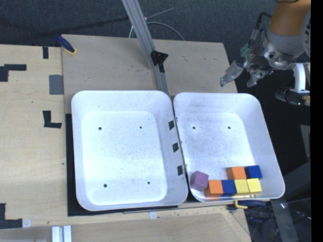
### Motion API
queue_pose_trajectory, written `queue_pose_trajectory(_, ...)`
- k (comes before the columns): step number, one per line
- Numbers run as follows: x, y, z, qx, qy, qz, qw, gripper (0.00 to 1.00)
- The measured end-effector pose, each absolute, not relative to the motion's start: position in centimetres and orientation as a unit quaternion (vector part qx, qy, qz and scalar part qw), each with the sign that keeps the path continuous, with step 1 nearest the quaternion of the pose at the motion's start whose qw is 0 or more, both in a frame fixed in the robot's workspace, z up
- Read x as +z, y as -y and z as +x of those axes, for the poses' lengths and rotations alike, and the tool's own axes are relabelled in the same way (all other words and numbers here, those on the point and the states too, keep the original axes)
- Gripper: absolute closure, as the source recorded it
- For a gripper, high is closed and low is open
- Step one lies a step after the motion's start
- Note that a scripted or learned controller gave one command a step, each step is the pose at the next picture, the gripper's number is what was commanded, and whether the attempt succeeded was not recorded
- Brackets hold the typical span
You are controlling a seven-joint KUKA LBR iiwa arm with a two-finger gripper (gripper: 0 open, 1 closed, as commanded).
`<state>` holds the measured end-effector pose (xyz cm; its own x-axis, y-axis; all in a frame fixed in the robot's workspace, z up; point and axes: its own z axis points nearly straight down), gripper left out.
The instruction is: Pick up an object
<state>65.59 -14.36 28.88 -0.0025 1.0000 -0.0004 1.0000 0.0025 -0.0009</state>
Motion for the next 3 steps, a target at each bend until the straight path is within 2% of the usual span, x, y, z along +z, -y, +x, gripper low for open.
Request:
queue_pose_trajectory(1,19.7,14.5,68.0,0.0032,0.708,-0.706,0.002,0.00)
queue_pose_trajectory(2,13.9,11.0,68.0,0.0024,0.708,-0.706,0.003,0.00)
queue_pose_trajectory(3,9.3,9.6,67.8,0.0110,0.707,-0.707,0.005,0.00)
